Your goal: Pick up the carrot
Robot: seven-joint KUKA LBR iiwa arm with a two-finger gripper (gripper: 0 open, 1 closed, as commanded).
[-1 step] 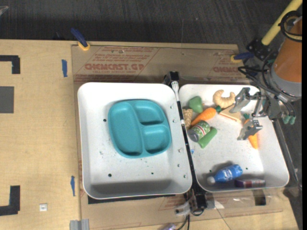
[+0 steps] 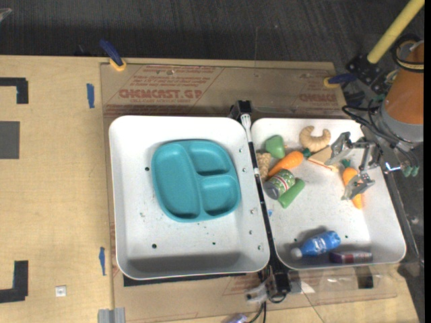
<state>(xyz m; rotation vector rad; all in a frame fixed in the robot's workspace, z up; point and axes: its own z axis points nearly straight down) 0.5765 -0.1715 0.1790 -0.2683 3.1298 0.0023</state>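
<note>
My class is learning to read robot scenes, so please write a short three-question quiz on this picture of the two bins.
1. True or false: the teal divided plate lies in the right bin.
2. Multiple choice: which of these lies closest to the right bin's lower edge in the picture? A the blue bottle; B the carrot; C the green can.
3. Fill in: the end effector hangs over the ___ bin.
Key: 1 false, it lies in the left bin; 2 A; 3 right.
</note>
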